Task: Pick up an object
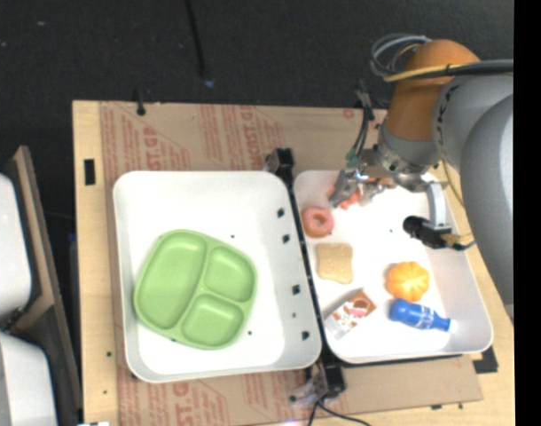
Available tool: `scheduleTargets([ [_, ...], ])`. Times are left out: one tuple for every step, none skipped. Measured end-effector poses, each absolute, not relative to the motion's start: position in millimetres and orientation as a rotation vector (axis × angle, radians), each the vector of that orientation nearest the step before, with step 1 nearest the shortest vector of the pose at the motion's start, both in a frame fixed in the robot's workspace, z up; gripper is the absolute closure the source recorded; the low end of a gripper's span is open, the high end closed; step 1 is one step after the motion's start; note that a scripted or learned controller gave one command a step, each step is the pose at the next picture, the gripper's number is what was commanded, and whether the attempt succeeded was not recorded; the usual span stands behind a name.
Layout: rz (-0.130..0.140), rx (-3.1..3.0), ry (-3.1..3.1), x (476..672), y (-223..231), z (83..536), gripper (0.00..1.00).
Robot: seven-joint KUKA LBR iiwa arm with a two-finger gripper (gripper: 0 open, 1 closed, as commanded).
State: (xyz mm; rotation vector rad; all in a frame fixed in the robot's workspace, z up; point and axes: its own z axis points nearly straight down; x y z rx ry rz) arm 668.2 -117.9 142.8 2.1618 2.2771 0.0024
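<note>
My gripper is down at the far left corner of the right bin. A small orange-red object lies right at its tip, partly hidden by it. I cannot tell whether it is held. Just in front and to the left sits a pink donut. Also in this bin are a slice of toast, an orange, a blue bottle and a small red and white packet.
The left bin holds a green divided plate. A black clip sits at the far end of the wall between the bins. The grey arm with its orange band comes in from the upper right.
</note>
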Motion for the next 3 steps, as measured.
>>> scheduleTargets([
  [0.013,2.211,2.222,670.1,-53.0,248.3,1.0],
  [-0.002,2.219,2.228,614.0,5.5,199.1,1.0],
  [0.005,2.218,2.221,655.2,25.5,238.1,1.0],
])
